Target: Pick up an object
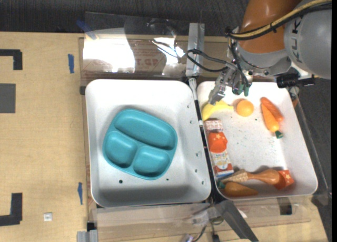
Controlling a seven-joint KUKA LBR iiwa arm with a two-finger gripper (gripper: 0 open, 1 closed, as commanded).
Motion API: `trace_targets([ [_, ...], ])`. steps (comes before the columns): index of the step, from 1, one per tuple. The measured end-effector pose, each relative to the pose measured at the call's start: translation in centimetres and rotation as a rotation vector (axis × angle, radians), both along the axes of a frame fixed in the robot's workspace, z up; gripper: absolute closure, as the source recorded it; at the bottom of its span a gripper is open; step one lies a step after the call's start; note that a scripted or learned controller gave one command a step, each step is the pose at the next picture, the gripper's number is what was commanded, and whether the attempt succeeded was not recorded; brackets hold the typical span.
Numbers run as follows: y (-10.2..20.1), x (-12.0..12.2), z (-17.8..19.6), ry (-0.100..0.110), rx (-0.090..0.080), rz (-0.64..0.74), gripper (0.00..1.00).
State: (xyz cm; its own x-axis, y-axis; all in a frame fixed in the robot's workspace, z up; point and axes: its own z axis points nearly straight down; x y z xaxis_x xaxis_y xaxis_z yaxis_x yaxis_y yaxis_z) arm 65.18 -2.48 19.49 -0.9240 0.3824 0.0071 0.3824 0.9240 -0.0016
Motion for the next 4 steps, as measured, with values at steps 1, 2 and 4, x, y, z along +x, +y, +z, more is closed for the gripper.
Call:
trace_targets([
  [1, -0.7, 0.8, 8.3, -0.023, -0.001, -0.059, 1.0],
  [2, 5.0, 0.5, 3.1, -0.007, 0.001, 0.011, 1.0],
  [4, -5.4, -1.9, -1.3, -0.004, 0.001, 0.201, 1.0],
])
